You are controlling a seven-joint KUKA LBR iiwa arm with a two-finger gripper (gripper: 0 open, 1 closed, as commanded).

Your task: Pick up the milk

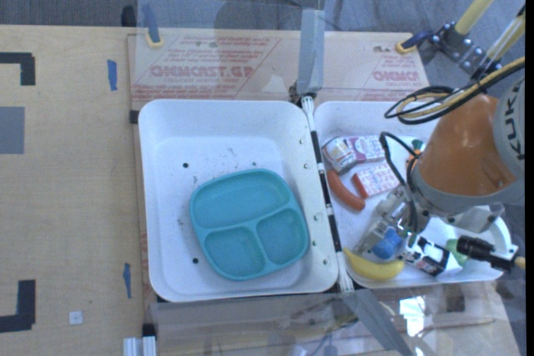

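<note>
Banana (375, 268) in right bin (334, 119)

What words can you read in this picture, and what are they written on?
"CHEMCAST GP", in red, on the clear sheet behind the left bin.
"CHEMCA...", cut off, on the clear sheet behind the right bin.
Labels on the small food packages in the right bin: too small and blurred to read.

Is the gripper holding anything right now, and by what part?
Cannot be told: the gripper is low in the right bin above the banana, its tips unclear.
</note>
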